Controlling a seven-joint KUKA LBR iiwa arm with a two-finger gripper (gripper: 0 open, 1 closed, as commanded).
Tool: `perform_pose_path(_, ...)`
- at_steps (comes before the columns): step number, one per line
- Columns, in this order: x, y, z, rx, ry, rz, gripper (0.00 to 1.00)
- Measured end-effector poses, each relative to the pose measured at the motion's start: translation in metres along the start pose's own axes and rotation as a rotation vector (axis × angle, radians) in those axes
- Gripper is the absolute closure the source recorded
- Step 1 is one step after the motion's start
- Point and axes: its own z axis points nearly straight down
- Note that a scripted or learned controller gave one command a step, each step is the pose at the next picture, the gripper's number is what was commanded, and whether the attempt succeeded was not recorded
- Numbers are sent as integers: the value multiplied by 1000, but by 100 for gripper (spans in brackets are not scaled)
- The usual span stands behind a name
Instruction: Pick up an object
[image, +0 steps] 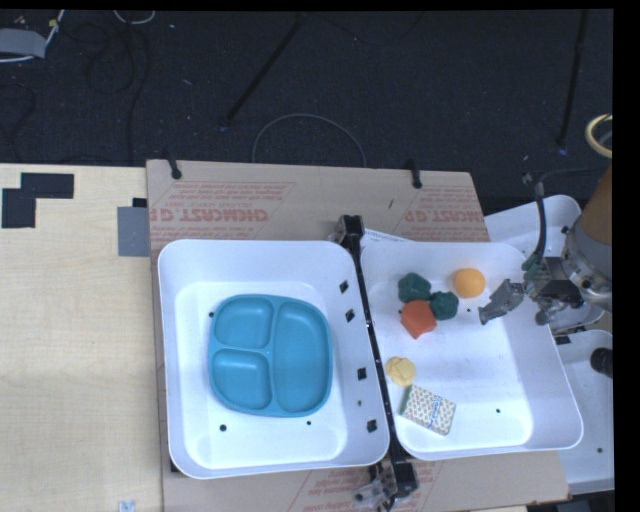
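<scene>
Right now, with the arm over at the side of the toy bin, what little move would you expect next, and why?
Probably a short move inward and down toward the orange ball. The gripper sits over the right bin's right side with nothing in it, and that ball is the nearest toy. It also lies slightly apart from the green pieces and the orange block, so it looks the easiest to pick.

One fixed cam sat above the bench, looked down at a slant w/ far edge toward 12 o'clock. Mid-range: left bin (255, 262) and right bin (520, 420) both fit fully in frame, w/ dark floor across the 12 side, bench top at 9. Arm (596, 250) entered from 3 o'clock.
</scene>
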Motion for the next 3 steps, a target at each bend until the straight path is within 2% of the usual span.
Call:
perform_pose_path(1,0,2,-7,-13,-3,-2,0)
perform_pose_path(3,-6,-11,115,-5,0,-2,0)
